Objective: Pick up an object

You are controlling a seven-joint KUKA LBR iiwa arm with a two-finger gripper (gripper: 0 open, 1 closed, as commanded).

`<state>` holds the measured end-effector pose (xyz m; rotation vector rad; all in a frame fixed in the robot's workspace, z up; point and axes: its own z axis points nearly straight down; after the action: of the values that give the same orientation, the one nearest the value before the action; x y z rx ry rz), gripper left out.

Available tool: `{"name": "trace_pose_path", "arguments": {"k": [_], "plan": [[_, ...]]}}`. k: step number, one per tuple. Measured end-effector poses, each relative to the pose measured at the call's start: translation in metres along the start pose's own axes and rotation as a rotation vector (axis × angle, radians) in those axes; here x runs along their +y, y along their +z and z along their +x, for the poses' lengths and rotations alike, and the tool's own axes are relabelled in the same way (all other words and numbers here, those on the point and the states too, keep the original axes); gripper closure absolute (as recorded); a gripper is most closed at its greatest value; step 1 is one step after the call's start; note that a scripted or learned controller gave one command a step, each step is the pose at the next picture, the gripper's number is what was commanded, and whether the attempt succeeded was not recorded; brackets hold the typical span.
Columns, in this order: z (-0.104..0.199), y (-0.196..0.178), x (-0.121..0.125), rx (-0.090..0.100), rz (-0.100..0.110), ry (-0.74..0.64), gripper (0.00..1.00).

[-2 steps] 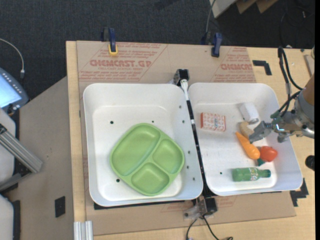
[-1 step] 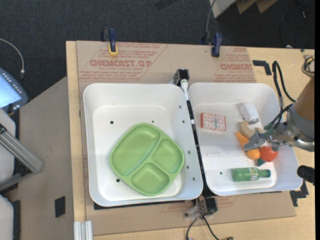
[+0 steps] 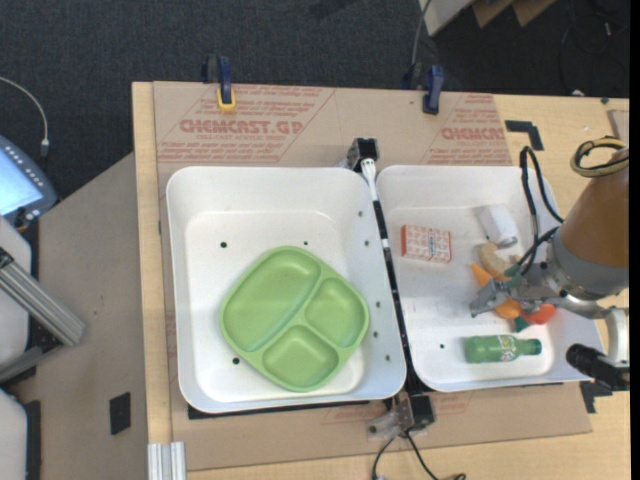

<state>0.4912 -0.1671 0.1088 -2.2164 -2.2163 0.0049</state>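
While gripper (image 3: 497, 293) hangs low in right bin (image 3: 450, 368), fingers look spread, nothing between. Green bottle (image 3: 500, 348) lies on side at 6 o'clock from it. Likely light, stiff, slick, prone to roll; grasp across mid-body.

Two bins sat side by side on the desk (image 3: 300, 108). The left bin (image 3: 190, 198) held a divided plate (image 3: 293, 316) toward its front. In the right bin (image 3: 420, 368), a small card (image 3: 426, 243) lay at centre-left, a bottle (image 3: 500, 348) lay on its side near the front wall, and the end effector (image 3: 505, 293) stood behind the bottle, right of the card.
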Motion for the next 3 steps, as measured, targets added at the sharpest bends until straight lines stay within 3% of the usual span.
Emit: {"name": "trace_pose_path", "arguments": {"k": [1, 3], "plan": [[-0.001, -0.014, 0.002, -0.004, -0.009, 0.001, 1.00], [0.016, -0.129, -0.004, -0.005, -0.015, -0.002, 1.00]]}}
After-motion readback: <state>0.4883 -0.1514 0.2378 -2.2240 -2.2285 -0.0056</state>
